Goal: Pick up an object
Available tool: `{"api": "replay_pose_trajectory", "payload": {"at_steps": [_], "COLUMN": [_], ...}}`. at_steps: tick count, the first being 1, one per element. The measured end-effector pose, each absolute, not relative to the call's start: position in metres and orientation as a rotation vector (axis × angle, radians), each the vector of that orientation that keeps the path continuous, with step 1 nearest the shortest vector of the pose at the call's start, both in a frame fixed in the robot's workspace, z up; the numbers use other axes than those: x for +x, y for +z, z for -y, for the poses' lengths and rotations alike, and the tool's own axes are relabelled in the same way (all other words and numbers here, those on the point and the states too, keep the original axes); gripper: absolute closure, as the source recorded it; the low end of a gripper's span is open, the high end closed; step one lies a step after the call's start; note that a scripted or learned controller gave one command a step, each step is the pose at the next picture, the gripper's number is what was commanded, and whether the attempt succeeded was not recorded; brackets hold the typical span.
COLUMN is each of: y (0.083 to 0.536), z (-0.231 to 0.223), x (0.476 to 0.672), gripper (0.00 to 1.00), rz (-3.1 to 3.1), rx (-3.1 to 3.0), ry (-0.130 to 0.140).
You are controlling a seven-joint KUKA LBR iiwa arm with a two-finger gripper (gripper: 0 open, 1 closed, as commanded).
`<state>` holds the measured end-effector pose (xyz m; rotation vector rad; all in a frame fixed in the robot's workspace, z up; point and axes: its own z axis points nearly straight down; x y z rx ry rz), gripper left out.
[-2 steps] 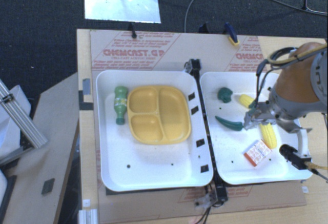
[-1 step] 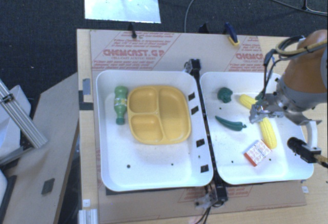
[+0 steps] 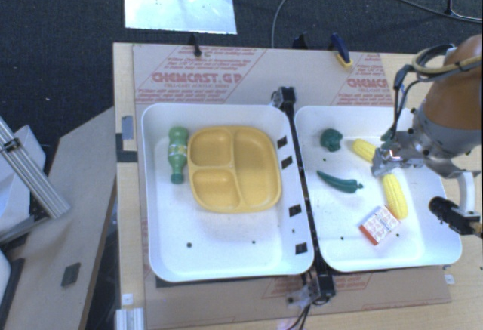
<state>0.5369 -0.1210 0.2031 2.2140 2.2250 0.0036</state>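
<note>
White plastic is forming both bins, and we are reading the right bin as the picking source, since its things are lying loose and apart. Nearest us, the red-and-white packet is resting flat. Beyond it, the long yellow corn is lying just under the gripper, likely our target; whether the claw is wide or narrow we cannot tell. Farther on are sitting the green pepper, the short corn and the dark green piece.
</note>
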Motion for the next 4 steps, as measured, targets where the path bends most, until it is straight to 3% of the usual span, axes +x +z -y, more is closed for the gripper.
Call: {"api": "replay_pose_trajectory", "payload": {"at_steps": [4], "y": [0.213], "z": [-0.079], "x": [0.626], "gripper": [1.0], "rz": [-2.232], "rx": [2.21], "ry": [0.007]}}
